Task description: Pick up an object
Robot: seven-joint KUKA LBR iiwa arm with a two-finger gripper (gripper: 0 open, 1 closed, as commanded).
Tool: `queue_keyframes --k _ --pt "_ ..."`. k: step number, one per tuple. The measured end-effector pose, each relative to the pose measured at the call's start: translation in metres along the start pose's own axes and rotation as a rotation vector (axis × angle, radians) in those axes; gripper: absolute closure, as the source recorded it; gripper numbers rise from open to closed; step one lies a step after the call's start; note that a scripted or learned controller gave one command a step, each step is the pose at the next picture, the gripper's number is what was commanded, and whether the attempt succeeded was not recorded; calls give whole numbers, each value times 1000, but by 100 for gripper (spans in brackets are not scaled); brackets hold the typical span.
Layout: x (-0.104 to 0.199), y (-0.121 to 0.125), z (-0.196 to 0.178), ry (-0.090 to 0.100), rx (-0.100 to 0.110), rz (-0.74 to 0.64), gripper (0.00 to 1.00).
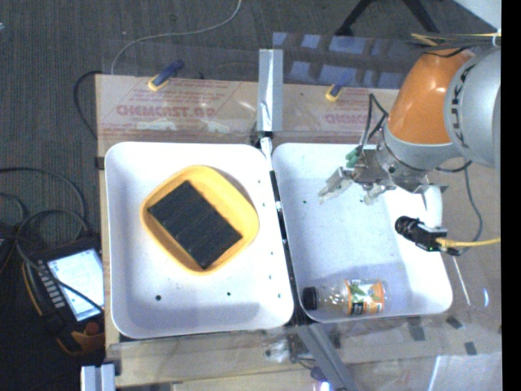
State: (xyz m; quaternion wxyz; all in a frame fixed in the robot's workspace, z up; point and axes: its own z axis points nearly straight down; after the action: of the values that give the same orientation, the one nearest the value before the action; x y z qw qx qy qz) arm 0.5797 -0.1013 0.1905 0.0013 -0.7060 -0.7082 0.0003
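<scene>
A clear plastic bottle (346, 296) with an orange label and a black cap lies on its side at the near edge of the right bin (358, 243). A yellow dish (236, 198) holding a black ribbed pad (195, 223) rests in the left bin (130, 292). My gripper (350, 191) hangs over the far part of the right bin, well above the bottle and apart from it. Its fingers (332, 186) are spread open with nothing between them.
The grey arm with its orange band (427, 104) comes in from the right over the right bin's far corner. A black connector with a yellow cable (417, 231) hangs at the bin's right side. A metal rail (269, 96) divides the bins at the back.
</scene>
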Motion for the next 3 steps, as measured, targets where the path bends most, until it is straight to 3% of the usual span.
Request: queue_keyframes --k 1,2,3 --pt "-13 -4 1 -2 -1 -110 0" --pt "-26 -79 42 0 0 -246 0" --pt "-64 -91 99 -2 -14 -285 0"
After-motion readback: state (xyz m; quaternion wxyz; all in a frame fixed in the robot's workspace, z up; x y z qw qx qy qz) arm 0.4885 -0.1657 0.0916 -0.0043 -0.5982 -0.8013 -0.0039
